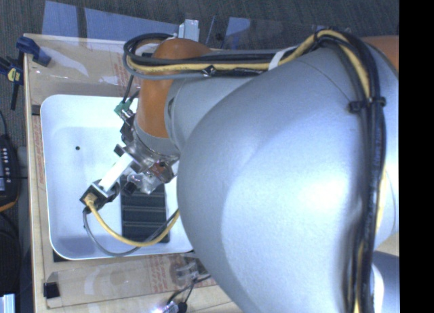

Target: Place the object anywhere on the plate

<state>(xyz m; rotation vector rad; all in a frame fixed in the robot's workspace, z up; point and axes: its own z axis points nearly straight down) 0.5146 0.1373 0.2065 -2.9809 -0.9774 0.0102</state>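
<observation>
My grey arm, with its orange band [159, 101], reaches in from the right and covers most of the view. Its wrist hangs over the lower middle of the left white bin [68, 169]. Below the wrist, the gripper [143, 213] appears as a dark ribbed block pointing down close to the bin floor, near the front wall. Whatever lies under it is hidden. A tiny dark speck [77, 148] lies on the bin floor to the left of the wrist.
A yellow cable [119, 234] loops from a small white-and-black unit [99, 193] at the wrist across the bin's front. Blue clamps [32, 50] sit at the bench's far left corner. The wooden bench edge [30, 169] runs along the left.
</observation>
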